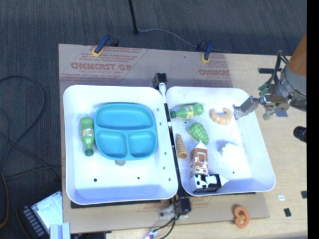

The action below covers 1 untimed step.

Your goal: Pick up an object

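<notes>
— Nearest camera? Small orange pretzel-shaped toy (241,216) on bench, outside white right bin (259,148).
— Right bin? Black-and-white carton (206,182), green bottle (187,111), tan croissant (222,115).
— Gripper (255,107)? Over right bin's far right edge, fingers spread, grasping nothing.

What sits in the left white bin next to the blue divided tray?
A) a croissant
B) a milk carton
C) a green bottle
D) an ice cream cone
C: a green bottle lies along the left side of the blue divided tray in the left bin, while the croissant, cone and carton lie in the right bin.
</notes>
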Each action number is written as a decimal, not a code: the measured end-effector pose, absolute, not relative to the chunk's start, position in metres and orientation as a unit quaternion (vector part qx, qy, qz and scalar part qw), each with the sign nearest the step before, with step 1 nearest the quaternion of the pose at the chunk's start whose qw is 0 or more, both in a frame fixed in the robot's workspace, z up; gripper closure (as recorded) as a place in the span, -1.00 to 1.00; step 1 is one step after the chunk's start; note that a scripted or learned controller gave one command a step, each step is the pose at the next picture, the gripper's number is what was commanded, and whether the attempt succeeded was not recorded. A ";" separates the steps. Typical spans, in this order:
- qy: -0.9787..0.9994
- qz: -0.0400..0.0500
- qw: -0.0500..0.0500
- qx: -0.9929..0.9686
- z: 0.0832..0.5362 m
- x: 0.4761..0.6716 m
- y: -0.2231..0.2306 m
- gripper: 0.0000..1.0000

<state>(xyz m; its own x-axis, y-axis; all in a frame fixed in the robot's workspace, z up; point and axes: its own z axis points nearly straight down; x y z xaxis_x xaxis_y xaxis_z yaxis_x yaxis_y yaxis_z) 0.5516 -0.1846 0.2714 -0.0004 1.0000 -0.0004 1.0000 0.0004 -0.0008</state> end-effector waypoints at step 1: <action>-0.708 0.000 0.006 -0.706 0.109 0.550 -0.211 -1.00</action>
<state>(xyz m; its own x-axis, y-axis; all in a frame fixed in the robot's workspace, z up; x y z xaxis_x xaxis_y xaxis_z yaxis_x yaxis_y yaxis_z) 0.5504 -0.2113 0.1092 -0.0026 1.0000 0.0081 1.0000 0.0026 -0.0081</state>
